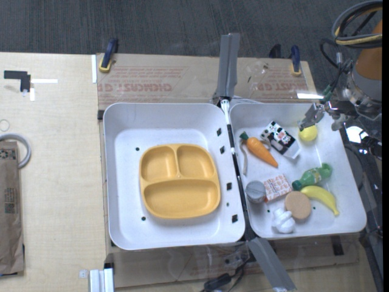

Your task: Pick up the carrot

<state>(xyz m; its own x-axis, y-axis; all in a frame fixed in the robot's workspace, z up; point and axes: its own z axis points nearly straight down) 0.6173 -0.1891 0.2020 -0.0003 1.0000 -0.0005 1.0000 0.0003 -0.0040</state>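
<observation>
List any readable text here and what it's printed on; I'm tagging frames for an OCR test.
"CHEMCAST GP", red, printed upside down and repeated: on the brown paper-masked sheet behind the two bins.
Brown paper bag at the left edge: dark print, too small to read.
Black-and-white carton and pink packet in the right bin: markings too blurred to read.
</observation>
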